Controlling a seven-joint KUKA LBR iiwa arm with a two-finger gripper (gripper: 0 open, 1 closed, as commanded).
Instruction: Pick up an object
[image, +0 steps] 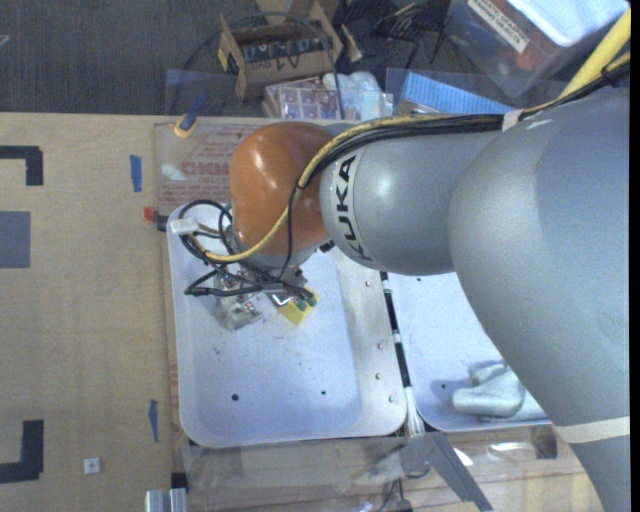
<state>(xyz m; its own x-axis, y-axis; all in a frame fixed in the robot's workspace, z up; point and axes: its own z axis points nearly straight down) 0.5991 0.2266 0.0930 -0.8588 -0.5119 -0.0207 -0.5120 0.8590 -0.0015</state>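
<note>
My grey arm reaches in from the right, and its orange band (275, 185) hangs over the back of the left bin (290, 400). Below the wrist the gripper (258, 298) sits low in that bin among black cables. A small yellow and green object (298, 306) lies right at its tip, on the right side. A small grey block (240, 314) lies just to the left of the tip. The wrist hides the tips of the gripper. I cannot see whether either object is between them.
A pale grey lumpy object (490, 393) lies in the right bin (440, 330) near its front edge. My arm covers most of that bin. Wooden bench top (80, 330) stretches to the left with blue tape marks. Boxes and clutter stand behind the bins.
</note>
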